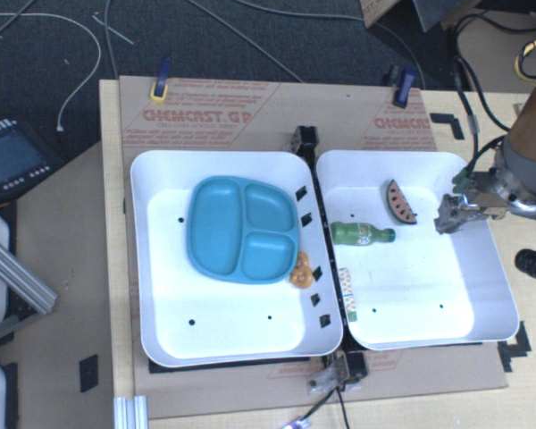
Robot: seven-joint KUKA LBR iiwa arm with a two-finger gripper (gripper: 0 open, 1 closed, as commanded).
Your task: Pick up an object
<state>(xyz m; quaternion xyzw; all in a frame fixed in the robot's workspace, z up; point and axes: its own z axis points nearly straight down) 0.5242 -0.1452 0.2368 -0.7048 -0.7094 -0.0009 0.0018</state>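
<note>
In the right bin (482, 293) a green bottle (361, 233) lies on its side near the left wall. A watermelon slice (398, 202) lies a little behind it and to its right. My gripper (453, 214) hangs over the right part of this bin, to the right of the watermelon slice and apart from it. Nothing shows between its fingers. In the left bin (161, 311) rests a blue divided plate (243, 230), and a small orange-brown toy (301, 273) sits by the plate's front right corner.
A narrow printed packet (346, 293) lies along the right bin's left wall. Black clips (305, 138) sit along the divider between the bins. Blue clamps (161, 86) hold the cardboard at the back. Cables trail across the floor behind the bench.
</note>
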